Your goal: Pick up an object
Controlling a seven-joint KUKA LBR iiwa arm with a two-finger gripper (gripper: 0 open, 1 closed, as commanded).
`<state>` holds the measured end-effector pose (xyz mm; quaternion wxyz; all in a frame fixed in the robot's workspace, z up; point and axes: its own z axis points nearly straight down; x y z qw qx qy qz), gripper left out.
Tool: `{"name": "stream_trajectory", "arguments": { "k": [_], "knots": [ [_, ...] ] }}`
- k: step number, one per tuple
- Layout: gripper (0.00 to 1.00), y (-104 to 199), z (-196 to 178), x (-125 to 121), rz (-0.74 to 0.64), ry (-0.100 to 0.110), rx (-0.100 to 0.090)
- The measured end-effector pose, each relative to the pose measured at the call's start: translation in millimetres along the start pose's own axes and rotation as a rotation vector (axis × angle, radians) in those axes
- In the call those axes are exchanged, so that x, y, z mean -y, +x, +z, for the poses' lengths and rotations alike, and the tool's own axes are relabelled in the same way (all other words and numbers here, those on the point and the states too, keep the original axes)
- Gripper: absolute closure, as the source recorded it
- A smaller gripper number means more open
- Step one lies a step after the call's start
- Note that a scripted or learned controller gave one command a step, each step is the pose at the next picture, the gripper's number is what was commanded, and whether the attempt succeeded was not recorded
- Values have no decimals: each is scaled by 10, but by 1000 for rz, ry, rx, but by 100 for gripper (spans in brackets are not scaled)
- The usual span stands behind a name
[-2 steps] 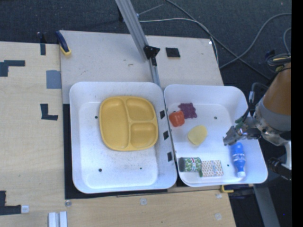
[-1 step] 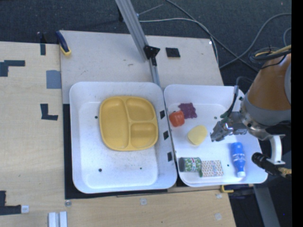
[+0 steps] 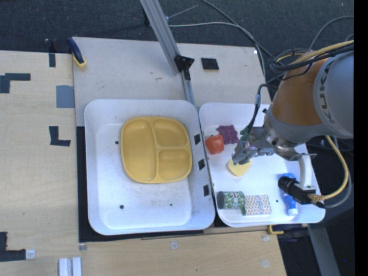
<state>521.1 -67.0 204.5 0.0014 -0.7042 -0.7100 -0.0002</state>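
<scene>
Camera view: tool [image 3: 244,156] over pale yellow flat piece [image 3: 238,168].

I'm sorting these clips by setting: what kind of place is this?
Probably a robotics lab bench set up for pick-up trials. Two white bins sit side by side, loose cables run over the dark floor, and tape marks dot the wooden bench. The gripper hangs over small toy-like objects.

2 white bins: the left bin [image 3: 98,154] holds a mustard-yellow divided plate [image 3: 156,149]. In the right bin [image 3: 230,111], near that plate, lie a red-orange piece [image 3: 215,144], a purple piece [image 3: 228,133], a pale yellow piece [image 3: 238,168], a green-and-white patterned packet [image 3: 231,200] and a speckled pinkish pad [image 3: 257,204].
</scene>
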Motion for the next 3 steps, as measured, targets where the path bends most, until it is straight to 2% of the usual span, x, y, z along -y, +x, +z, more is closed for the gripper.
{"name": "stream_trajectory", "arguments": {
  "k": [1, 2, 3],
  "knots": [
    [100, 527, 6, -284, 1, -1, 1],
    [100, 1101, -127, -421, 1, -1, 1],
    [100, 1563, -56, -623, 1, 0, 1]
  ]
}}
